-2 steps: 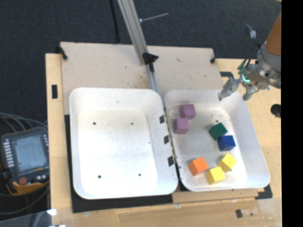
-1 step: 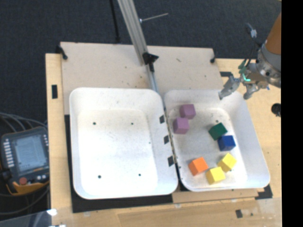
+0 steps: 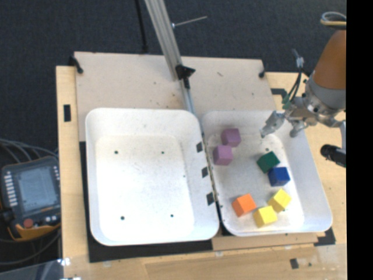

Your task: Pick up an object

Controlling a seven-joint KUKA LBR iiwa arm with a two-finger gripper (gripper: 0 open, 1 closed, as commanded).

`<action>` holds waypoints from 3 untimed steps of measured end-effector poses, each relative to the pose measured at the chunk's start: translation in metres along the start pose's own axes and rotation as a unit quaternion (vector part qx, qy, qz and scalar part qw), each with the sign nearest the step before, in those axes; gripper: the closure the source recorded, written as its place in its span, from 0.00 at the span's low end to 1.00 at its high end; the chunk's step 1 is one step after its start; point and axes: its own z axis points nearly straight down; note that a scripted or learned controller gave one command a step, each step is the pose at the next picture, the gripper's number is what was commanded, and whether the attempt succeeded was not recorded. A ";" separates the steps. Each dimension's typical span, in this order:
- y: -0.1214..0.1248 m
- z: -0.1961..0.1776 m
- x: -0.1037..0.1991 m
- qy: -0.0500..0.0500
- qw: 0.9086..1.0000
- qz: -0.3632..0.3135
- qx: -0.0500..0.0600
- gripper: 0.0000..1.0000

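Camera view shows you the gripper (image 3: 283, 124) hanging over the right bin (image 3: 315, 214) near its far edge, its 2 fingers spread apart with nothing between them. The nearest candidates, the green block (image 3: 267, 161) and blue block (image 3: 279, 175), sit touching just below it. Because those 2 crowd each other, a finger could land on top of one or shove both aside, and you'd likely close on air.

The left bin (image 3: 145, 177) offers open floor throughout. In the right bin (image 3: 312, 200), two purple cubes (image 3: 227, 146) crowd the far-left part, green (image 3: 267, 161) and blue (image 3: 279, 175) touch mid-bin, and orange (image 3: 244, 204) and two yellow blocks (image 3: 273, 208) line the near side. A slanted metal post (image 3: 166, 34) stands beyond the bins.
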 end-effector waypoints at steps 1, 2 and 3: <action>-0.003 0.042 -0.001 0.000 1.000 0.001 -0.001 0.00; -0.001 0.084 -0.004 0.000 1.000 0.001 -0.001 0.00; 0.000 0.070 -0.006 -0.001 1.000 0.003 -0.005 1.00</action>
